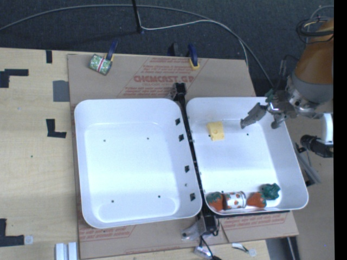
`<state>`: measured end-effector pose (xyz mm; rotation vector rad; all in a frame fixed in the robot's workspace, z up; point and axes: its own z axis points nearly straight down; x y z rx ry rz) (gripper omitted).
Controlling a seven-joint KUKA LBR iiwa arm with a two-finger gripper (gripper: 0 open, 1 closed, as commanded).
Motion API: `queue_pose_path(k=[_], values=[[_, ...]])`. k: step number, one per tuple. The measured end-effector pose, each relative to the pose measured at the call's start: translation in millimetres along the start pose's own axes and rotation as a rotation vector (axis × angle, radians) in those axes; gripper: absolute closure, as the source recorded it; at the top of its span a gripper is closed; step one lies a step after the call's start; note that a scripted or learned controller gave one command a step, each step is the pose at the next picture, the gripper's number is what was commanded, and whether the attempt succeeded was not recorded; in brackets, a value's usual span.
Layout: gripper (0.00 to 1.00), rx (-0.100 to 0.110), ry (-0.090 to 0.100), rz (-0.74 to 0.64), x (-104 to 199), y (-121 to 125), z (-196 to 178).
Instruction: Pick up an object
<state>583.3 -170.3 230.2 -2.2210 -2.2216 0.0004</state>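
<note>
Camera view: gripper point(259, 116) hangs over upper-right part of right bin point(282, 161), arm coming in from the right. One dark finger point(250, 117) juts out toward bin centre; can't tell if the pair is apart or together, and nothing visible btwn them.

Candidate objs: yellow block point(216, 131) lies alone in upper half of right bin, near the gripper but apart from it. Along the bin's bottom wall, a row: green/orange piece point(216, 200), red-and-white can point(235, 200), orange piece point(256, 201), teal piece point(270, 190), packed close. Left bin point(130, 161) holds no objs.

Progress est.: early. Nothing lifted, pick not yet done. Left: descend, close, raise. Yellow block looks the nearest target.
</note>
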Motion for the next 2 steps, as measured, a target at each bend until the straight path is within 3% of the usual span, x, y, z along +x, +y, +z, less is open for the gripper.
queue_pose_path(k=[1, 2], values=[[0.00, 0.006, 0.001, -0.001, 23, 25, 150], [0.00, 0.001, 0.000, 0.000, 2, 85, 146]])
